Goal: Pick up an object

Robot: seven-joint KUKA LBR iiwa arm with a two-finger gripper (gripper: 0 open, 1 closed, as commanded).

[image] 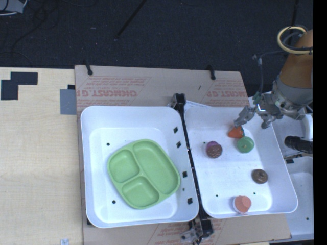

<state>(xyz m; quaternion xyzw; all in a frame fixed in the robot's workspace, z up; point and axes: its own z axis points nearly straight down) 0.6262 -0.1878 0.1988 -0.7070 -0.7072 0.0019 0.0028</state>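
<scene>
Your right bin, gripper at its two o'clock rim with fingers spread wide and holding nothing, lists the orange piece just beside the left fingertip, toward seven o'clock.

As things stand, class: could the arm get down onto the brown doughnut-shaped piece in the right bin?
Probably yes. The brown piece lies alone on the bin floor, apart from the green piece and the pink one, with nothing over it. The gripper is nearby.
</scene>
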